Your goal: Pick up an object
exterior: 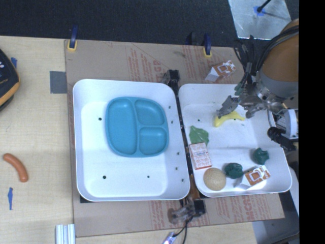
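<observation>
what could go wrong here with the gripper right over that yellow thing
1. The gripper sits at one end of the yellow banana-shaped object, not over its middle, so a close could likely clip the tip and let it slip or spin away.
2. The object lies flat on the right bin floor, so the fingers may scrape the bin before getting under it.
3. The green leaf-shaped object lies close by and could get nudged.
</observation>
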Controlling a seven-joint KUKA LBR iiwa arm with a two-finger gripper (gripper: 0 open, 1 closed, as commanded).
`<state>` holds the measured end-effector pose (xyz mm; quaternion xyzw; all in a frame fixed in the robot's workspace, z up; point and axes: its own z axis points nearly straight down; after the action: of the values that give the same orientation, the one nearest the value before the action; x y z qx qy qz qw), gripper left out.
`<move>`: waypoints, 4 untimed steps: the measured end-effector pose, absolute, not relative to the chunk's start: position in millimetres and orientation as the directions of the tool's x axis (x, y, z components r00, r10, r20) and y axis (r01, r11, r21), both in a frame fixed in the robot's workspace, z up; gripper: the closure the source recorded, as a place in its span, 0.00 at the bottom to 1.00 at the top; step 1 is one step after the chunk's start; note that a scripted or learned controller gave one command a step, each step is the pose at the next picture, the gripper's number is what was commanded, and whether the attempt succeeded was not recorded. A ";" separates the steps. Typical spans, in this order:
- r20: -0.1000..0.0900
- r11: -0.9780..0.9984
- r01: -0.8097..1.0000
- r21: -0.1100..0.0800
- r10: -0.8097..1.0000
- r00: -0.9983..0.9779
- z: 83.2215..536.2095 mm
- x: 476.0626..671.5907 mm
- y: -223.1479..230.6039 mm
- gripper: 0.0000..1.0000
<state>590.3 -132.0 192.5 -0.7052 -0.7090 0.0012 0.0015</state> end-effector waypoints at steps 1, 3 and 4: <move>0.000 0.008 1.000 -0.006 1.000 -0.008 202.8 590.4 -132.5 1.00; -0.002 0.004 1.000 -0.005 1.000 -0.004 143.3 603.1 -159.4 0.00; 0.000 0.005 1.000 -0.005 1.000 -0.005 91.3 531.3 -161.7 0.00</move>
<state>531.3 -161.7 91.3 -0.7054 -0.7088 0.0016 0.0016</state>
